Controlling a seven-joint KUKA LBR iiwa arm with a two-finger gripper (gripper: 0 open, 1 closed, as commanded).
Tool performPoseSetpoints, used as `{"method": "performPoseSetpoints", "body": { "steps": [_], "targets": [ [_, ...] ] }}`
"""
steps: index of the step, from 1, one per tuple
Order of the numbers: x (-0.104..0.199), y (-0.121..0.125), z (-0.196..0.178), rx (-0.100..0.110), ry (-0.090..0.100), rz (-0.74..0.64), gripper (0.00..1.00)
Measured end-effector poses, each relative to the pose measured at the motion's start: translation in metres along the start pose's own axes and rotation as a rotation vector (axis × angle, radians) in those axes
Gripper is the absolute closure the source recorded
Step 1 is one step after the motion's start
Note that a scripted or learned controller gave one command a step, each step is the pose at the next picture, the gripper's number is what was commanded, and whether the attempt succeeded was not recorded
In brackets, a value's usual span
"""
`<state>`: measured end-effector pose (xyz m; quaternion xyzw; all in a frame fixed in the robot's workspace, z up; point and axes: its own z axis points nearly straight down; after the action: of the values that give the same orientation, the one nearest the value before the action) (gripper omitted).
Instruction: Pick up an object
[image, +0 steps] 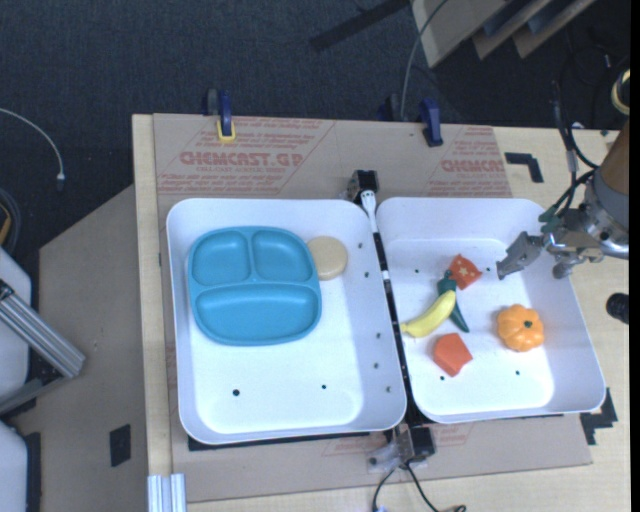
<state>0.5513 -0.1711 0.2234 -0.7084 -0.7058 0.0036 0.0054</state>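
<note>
Far left of the gripper (535, 252), the left bin (280, 405) holds a blue divided plate (255, 283) with a beige disc (328, 257) touching its right edge; the right bin (500, 400) holds a banana (430, 317), a small red piece (463, 270), a red block (452, 353) and an orange pumpkin (520, 327). We cannot tell the gripper's opening; it hovers over the right bin's upper right, carrying nothing visible. We judge the main risk a miss: the small red piece sits just left, the rest below, and the banana cluster is tight enough to nudge.

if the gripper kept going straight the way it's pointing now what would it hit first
The gripper points left and slightly down across the right bin. The small red piece with a green top looks first in line, though the gripper's height above it is unclear.
</note>
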Motion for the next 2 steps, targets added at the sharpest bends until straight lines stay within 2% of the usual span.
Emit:
{"method": "performPoseSetpoints", "body": {
  "steps": [1,2],
  "targets": [
    [0.0,0.003,-0.007,-0.013,-0.003,-0.004,0.0],
    [0.008,-0.005,0.046,-0.006,0.0,-0.004,0.0]
  ]
}}
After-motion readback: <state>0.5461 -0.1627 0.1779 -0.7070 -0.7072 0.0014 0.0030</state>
